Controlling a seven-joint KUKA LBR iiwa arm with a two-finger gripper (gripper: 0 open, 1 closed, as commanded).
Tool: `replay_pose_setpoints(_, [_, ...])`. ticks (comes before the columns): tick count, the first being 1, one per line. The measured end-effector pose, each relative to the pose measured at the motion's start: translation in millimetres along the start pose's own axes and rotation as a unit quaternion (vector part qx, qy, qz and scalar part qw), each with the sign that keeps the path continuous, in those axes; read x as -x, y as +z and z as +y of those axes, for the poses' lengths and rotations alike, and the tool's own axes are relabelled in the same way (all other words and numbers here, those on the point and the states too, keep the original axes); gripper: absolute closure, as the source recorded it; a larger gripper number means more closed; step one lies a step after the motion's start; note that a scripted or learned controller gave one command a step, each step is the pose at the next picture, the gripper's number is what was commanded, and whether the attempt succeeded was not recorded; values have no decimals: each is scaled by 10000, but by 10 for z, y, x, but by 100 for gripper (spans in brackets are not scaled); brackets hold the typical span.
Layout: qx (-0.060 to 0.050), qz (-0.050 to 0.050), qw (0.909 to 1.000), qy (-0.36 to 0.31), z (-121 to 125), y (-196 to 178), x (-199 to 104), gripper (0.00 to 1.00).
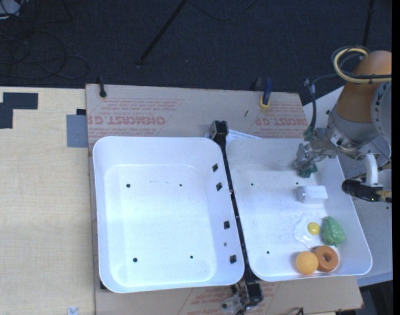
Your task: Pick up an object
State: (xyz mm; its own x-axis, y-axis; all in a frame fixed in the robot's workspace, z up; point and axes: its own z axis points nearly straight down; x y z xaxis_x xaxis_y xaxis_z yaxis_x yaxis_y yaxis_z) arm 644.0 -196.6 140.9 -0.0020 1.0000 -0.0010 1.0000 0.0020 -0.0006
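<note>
Looking down from the camera view, you've got the gripper (307,165) hanging over the far right side of the right bin (272,261), and honestly I can't tell how it's set. Your pickable stuff sits nearer: white block (311,193), fried egg (309,229), green lump (332,231), orange ball (307,262) touching a donut (327,258).

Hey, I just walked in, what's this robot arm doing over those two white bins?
The arm reaches in from the right, and its gripper hangs over the far side of the right bin. Nothing is visibly held between its fingers. The objects lie in that bin's near right part: a small white block, a fried egg toy, a green piece, an orange ball and a brown doughnut. The left bin stands beside it.
</note>
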Motion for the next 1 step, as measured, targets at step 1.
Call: replay_pose_setpoints(1, [-6, -1, 10000, -6, -1, 5, -3, 0])
